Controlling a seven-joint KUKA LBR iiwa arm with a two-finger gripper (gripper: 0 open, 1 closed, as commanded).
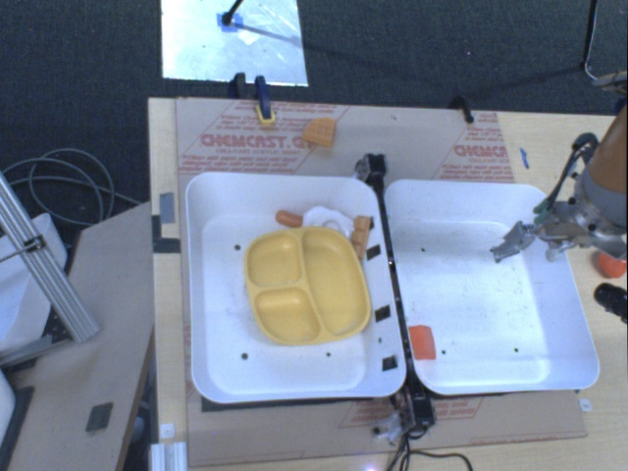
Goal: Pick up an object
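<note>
Small orange block [421, 341] is sitting untouched in the right white bin [564, 376] (gripper [530, 235] is hovering spread open, grasping nothing), so pickup's pending.

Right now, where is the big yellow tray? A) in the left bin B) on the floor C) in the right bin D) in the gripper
A: the yellow tray lies flat inside the left bin, beside a small orange piece.
</note>
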